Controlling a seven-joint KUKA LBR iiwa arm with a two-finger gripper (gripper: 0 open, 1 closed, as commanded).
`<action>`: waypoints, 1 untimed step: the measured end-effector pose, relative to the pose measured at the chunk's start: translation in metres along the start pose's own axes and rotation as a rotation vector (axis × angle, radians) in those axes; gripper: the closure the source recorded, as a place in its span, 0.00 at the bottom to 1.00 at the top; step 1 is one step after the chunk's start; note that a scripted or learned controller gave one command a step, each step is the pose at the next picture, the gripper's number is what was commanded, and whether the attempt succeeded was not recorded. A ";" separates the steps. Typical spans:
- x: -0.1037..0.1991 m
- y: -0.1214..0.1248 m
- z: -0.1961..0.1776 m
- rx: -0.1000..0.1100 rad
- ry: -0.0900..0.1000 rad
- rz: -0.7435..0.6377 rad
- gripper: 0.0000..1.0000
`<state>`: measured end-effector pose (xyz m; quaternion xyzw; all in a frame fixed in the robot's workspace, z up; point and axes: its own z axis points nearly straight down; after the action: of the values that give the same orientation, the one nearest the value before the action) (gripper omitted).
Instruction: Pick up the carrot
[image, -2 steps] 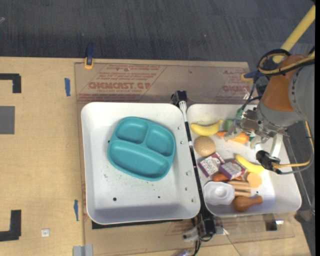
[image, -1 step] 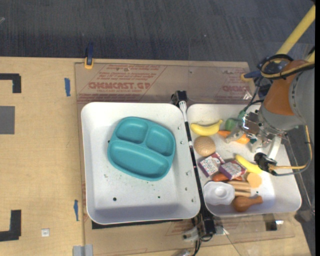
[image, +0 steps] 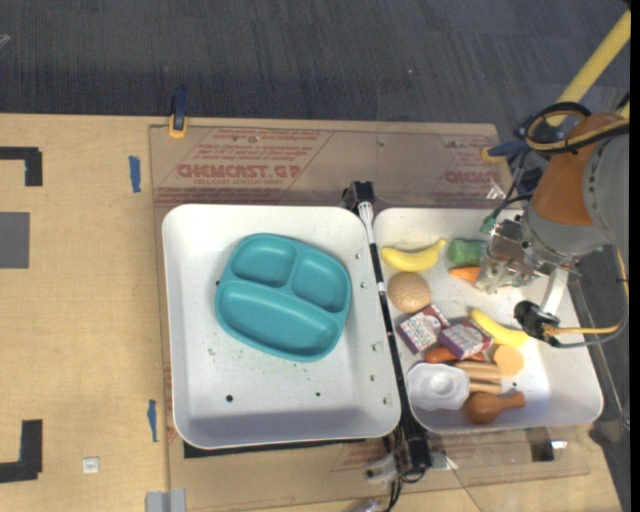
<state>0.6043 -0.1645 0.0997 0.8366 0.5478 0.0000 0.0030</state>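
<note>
Carrot (image: 464, 274) lies in the right bin (image: 580, 395), at nine o'clock of the gripper (image: 497, 274). We cannot tell the pincer's state. We see a teal plate (image: 283, 295) in the left bin (image: 190, 330).

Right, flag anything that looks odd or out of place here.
Nothing looks spilled or broken. The right white bin is crowded, toy food heaped and overlapping. The orange carrot lies partly hidden beside the tool. The teal divided plate sits askew in the left white bin.

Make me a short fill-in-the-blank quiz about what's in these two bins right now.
1. The teal divided plate lies in the ____ bin.
2. The gripper is over the ____ bin.
3. The carrot lies just below a ____ object.

Missing words: left; right; green
</note>
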 end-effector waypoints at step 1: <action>0.000 0.000 0.001 0.002 -0.001 0.000 0.00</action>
<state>0.6038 -0.1645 0.0988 0.8366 0.5477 -0.0008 0.0025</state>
